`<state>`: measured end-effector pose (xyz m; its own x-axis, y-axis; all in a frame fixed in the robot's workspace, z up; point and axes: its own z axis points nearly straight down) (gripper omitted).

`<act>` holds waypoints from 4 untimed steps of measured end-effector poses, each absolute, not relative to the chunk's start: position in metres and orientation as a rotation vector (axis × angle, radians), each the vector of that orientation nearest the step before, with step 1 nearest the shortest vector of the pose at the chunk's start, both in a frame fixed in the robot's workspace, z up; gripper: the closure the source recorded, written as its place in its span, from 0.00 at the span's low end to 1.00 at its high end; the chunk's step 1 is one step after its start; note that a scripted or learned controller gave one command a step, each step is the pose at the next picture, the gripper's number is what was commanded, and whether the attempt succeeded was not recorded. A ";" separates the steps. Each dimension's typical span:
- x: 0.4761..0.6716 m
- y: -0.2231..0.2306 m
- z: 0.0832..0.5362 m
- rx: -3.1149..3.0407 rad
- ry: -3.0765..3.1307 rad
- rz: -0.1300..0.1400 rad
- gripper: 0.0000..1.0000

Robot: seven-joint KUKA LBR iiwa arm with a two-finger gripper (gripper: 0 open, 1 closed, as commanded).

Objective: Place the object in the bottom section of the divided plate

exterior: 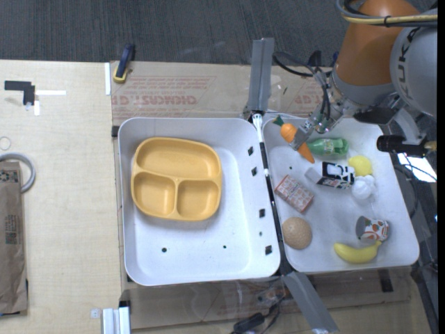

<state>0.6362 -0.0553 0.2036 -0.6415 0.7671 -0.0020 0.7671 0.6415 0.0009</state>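
The yellow divided plate (177, 178) lies in the left bin (195, 256), with one wide section on the far side and two smaller ones on the near side; nothing lies in any of them. My gripper (311, 129) is low over the far left corner of the right bin (396, 249). It sits right at an orange carrot (295, 137) with a green top, which lies slanted on the bin floor. I cannot tell whether the carrot is gripped. A green bottle (328, 145) lies just right of the carrot.
The right bin also holds a black-and-white carton (336, 175), a lemon (360, 164), a white lump (363, 186), a pink box (294, 193), a brown ball (297, 232), a banana (357, 252) and a small can (373, 229). A raised divider (262, 152) runs between the bins.
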 end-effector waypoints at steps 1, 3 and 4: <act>0.583 0.007 0.191 1.547 2.735 -0.003 1.00; 0.519 0.149 0.146 0.890 3.014 -0.002 1.00; 0.519 0.149 0.147 0.891 3.014 -0.002 0.00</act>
